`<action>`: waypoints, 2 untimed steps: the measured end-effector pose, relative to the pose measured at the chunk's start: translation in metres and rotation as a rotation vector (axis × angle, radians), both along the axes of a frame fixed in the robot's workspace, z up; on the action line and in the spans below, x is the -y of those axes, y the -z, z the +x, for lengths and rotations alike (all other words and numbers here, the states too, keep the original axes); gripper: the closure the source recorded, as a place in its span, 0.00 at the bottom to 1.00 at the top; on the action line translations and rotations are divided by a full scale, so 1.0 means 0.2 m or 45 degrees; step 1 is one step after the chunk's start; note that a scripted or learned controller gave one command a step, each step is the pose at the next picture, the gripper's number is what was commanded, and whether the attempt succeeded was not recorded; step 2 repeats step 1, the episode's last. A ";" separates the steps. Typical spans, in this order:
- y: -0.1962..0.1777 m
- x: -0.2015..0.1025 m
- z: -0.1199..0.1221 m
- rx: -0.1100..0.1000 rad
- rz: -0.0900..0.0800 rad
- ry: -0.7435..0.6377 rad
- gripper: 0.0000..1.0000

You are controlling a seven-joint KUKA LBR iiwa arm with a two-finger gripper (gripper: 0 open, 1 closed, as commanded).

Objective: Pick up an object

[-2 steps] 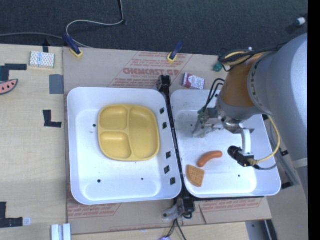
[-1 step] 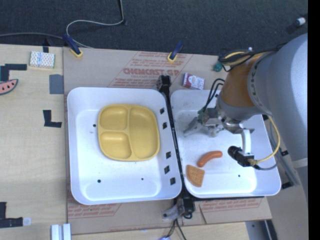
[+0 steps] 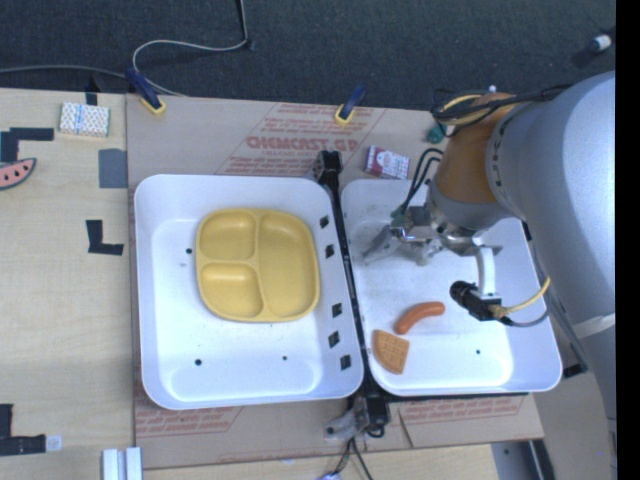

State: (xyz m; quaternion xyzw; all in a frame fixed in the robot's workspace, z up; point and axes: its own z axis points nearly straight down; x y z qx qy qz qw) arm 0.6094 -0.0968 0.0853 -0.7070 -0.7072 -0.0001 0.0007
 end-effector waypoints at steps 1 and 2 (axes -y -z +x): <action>-0.05 0.00 0.00 0.004 -0.002 -0.002 1.00; -0.05 0.00 0.00 0.004 -0.002 -0.002 1.00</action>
